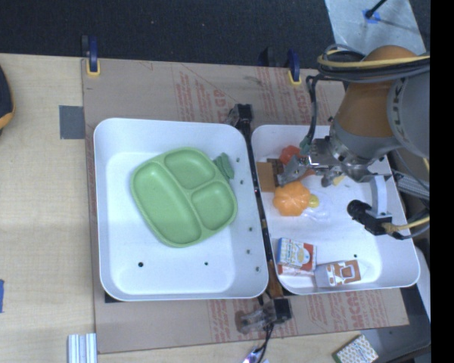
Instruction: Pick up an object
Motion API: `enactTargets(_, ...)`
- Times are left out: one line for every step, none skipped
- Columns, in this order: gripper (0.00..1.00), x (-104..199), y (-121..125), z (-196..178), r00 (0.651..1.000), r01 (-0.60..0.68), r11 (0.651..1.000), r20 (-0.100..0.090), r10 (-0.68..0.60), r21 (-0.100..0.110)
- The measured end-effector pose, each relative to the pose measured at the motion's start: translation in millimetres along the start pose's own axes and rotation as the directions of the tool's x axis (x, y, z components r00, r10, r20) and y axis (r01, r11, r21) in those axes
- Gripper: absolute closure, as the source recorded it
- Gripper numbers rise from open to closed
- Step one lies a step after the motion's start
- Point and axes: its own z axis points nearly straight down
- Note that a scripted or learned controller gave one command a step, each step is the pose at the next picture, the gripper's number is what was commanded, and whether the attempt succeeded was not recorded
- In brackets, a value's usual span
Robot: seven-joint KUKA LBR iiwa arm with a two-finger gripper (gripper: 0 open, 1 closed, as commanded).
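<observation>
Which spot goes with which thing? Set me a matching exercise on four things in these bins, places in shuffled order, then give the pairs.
Things:
1. green divided plate
2. orange round object
3. small blue and white carton
4. brown and white carton

Places:
A. near edge of the right bin, close to its middle
B. middle of the left bin
C. right bin, just below the gripper
D. right bin's near left corner, by the divide between the bins

Pairs: 1-B, 2-C, 3-D, 4-A

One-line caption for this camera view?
Arm's gripper low in right bin near orange toy; green plate in left bin.
</observation>
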Motion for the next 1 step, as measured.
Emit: enactTargets(0.0, -21.8, 66.4, 48.2, 1.0, -0.001, 1.0, 0.007, 0.002, -0.027)
